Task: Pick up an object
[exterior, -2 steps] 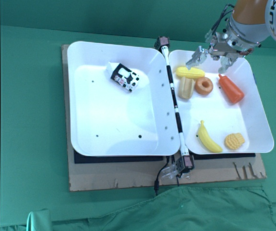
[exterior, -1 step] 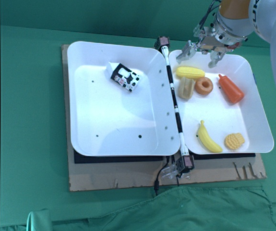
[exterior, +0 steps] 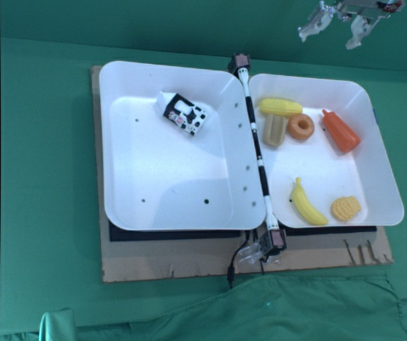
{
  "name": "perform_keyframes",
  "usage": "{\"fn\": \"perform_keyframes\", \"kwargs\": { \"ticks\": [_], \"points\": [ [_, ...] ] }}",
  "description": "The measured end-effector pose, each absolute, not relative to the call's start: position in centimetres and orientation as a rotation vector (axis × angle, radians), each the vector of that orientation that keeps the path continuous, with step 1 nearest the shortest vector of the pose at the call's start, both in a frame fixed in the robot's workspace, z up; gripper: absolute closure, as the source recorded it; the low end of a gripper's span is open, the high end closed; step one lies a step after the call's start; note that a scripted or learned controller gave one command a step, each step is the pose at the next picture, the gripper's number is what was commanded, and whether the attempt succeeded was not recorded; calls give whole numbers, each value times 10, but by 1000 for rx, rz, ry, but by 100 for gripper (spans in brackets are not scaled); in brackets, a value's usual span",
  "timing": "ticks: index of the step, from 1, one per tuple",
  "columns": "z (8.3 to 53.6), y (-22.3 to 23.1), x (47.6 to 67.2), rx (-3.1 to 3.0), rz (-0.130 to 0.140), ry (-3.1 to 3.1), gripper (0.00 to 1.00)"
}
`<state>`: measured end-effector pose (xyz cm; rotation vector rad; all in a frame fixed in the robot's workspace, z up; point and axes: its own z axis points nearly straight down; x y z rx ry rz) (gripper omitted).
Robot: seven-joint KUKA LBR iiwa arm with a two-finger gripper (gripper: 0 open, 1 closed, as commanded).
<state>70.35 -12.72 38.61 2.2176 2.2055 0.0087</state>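
1. Gripper (exterior: 334, 33) is up in the top right corner, hanging over the green backdrop past the far rim of the right bin (exterior: 384, 183). Jaws are spread wide apart with nothing between them. One light finger (exterior: 315, 24) sticks out toward the left, the other (exterior: 356, 35) points down toward the bin.
2. Everything else I'll place off the black-and-white divider bar (exterior: 254, 139) that runs between the two bins.
3. Just right of the bar, at the far end: a yellow corn cob (exterior: 280, 107), long axis roughly crosswise to the bar, lying on top of a tan cup-like piece (exterior: 273, 130) that stands just beside the bar.
4. Touching that cup's right side is an orange donut (exterior: 301, 127), lying flat.
5. Further right from the bar: an orange-red squeeze bottle (exterior: 341, 132) lying down. Long axis runs diagonally, narrow cap end pointing to the far left, fat end toward the near right.
6. Right of the bar's near end: a banana (exterior: 306, 204), long axis diagonal, dark stem tip pointing up toward the far side, the other end toward the near right.
7. Just beside the banana's lower end sits a yellow bumpy round thing (exterior: 346, 208); can't tell what it is.
8. Left of the bar, in the left bin (exterior: 118, 183): a cow-print milk carton (exterior: 184, 113) near the far end, lying on its side, white top pointing up-left.
9. Both bins sit on a cardboard sheet (exterior: 167, 265) over green cloth (exterior: 47, 190).
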Motion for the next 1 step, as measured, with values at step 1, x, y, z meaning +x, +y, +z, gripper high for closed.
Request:
{"fn": "perform_keyframes", "kwargs": {
  "ticks": [1],
  "points": [
    [253, -177, 669, 2240, -16, 2217, 0]
  ]
}}
